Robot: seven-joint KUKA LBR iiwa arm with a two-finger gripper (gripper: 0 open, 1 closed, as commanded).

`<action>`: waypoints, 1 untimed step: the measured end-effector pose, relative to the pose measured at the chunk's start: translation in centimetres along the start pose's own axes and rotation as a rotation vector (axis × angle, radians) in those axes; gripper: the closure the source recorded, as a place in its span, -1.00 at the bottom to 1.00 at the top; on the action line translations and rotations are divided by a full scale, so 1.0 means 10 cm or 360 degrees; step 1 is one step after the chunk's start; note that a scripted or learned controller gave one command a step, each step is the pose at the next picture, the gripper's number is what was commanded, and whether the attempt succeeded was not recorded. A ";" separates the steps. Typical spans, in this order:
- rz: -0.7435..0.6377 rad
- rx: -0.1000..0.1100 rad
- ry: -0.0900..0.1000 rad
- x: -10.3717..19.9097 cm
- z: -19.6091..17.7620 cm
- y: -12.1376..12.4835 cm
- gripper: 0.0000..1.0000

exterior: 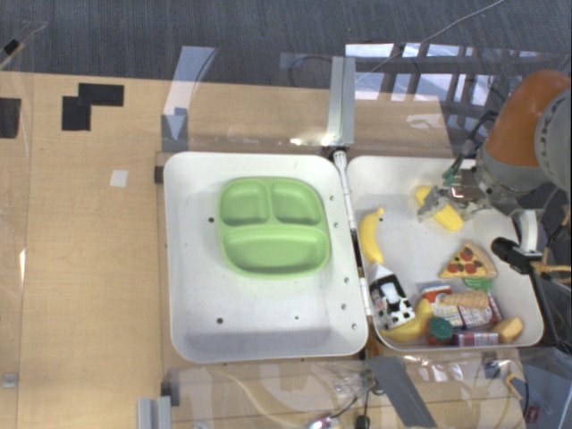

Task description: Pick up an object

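End effector sits over the yellow block near the right bin's back edge; cannot tell its state. Risk, judged: off-centre closing nudges the block aside, or it slips when lifted.

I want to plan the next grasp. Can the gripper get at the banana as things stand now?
Probably yes. The banana lies apart at the right bin's left wall with nothing on it, and the gripper is low in that bin; the wall may crowd it.
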State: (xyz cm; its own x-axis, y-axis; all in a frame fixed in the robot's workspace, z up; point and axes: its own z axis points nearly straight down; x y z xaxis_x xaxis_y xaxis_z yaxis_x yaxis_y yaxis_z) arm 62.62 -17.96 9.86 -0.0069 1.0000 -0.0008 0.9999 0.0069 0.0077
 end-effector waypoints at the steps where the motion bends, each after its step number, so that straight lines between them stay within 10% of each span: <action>1: -0.0001 -0.0008 -0.0001 0.01 -0.12 0.02 1.00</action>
State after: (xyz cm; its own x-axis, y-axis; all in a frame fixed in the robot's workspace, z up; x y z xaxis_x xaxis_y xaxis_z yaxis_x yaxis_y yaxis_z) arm 62.81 -17.90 11.11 -0.0076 1.0000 -0.0011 0.9999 0.0076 0.0131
